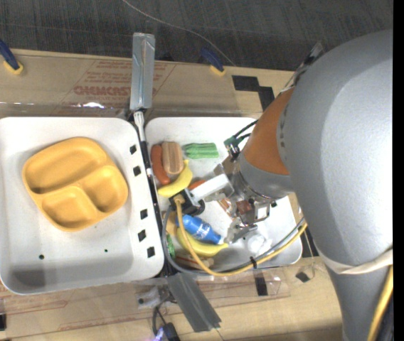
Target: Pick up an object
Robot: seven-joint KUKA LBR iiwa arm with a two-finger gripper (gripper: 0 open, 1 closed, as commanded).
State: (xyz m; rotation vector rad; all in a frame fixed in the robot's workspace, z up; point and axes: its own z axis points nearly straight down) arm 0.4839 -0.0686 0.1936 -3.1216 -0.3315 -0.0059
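Starting at the left, the shallow white plastic left bin [17, 261] carries 1 yellow divided plastic tray [75, 182] with 3 compartments, lying well apart from everything else. Just right of the centre divider, the white right bin [188, 128] holds a crowded pile: a toy hot dog in a tan bun [169, 159] near the divider, a green ridged plastic piece [200, 150] beside it toward the far wall, a yellow toy banana [176, 183] below the hot dog, and a small blue bottle-shaped toy [198, 227] lying over a second yellow curved piece near the front wall. A yellow cable loops along the front of this bin.

Further right, the gripper [243, 217] hangs low over the right half of that bin, just beside the blue toy; whether it is spread or closed I cannot tell, and nothing shows clamped in it. The grey arm with its orange band [269, 144] fills the right side.

By my judgement the step is the descent toward a grasp. The next move calls for centring on 1 item before closing.
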